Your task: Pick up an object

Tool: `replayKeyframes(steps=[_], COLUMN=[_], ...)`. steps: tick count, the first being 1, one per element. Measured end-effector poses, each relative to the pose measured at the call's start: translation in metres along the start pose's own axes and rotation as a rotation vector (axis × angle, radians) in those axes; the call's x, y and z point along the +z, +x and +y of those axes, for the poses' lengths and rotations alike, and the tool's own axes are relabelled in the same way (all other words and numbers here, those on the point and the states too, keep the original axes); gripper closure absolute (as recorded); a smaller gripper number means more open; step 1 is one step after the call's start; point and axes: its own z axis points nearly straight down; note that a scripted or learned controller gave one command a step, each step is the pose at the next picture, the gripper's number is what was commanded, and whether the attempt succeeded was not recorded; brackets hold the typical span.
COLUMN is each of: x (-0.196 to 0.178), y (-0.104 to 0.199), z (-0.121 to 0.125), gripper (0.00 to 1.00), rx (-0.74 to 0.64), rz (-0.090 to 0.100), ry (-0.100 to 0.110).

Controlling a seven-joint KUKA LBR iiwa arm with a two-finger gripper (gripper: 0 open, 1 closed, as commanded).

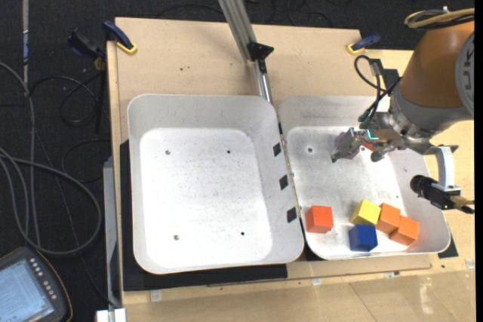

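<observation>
While the end effector (pixel 349 147) hovers over the upper middle of the right bin (pixel 321 246), whether it is open or closed cannot be told. Five blocks crowd the near edge: an orange cube (pixel 320 218), a blue cube (pixel 363 237), a yellow cube (pixel 367 212) and two orange blocks (pixel 398 223) touching. The left bin (pixel 143 185) on the tabletop (pixel 189 49) offers open floor.

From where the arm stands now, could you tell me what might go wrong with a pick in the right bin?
The yellow block, blue block and two orange blocks sit packed together, so a descent there may nudge neighbours instead of gripping one. They also lie near the right bin wall, risking a collision. The lone orange block looks safer. The gripper hangs above bare floor, away from all the blocks.
</observation>
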Motion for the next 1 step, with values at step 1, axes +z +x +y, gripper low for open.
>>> replayKeyframes(steps=[1], x=[-0.0027], y=[-0.0002], z=[0.001], gripper=[0.0], rx=[0.001], rz=[-0.001], ry=[-0.005])
